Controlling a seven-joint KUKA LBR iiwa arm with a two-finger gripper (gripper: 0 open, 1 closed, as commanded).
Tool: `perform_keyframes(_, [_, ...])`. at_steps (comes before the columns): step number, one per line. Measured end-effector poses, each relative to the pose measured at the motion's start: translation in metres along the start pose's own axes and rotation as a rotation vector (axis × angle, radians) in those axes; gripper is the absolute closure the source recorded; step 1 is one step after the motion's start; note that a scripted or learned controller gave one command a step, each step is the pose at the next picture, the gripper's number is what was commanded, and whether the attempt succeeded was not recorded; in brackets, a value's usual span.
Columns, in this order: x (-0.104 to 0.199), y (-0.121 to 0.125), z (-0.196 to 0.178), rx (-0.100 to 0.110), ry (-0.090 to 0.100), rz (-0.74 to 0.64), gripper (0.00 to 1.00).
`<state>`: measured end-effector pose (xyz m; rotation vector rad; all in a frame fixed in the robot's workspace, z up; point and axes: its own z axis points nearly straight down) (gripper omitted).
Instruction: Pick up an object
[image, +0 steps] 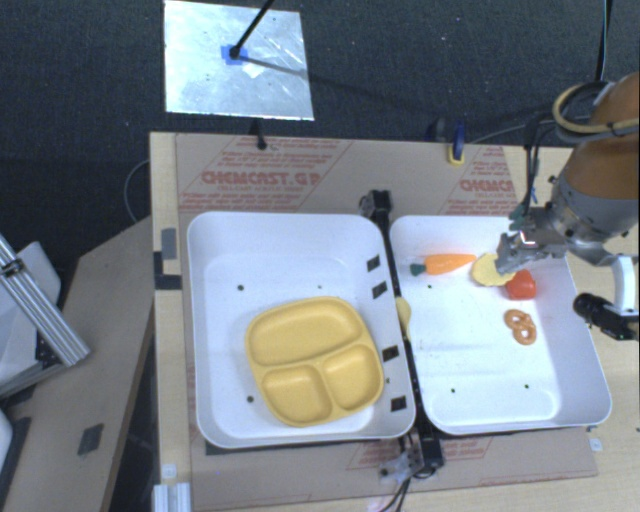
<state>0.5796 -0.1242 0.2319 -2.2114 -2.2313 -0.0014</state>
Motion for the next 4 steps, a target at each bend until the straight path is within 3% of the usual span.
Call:
perform_keyframes(2, [0.109, 0.008, -0.012, -0.002, 0.001, -0.002, 1.0])
perform_keyframes(4, [0.218, 0.005, 0.003, 0.0, 0.002, -0.002, 1.0])
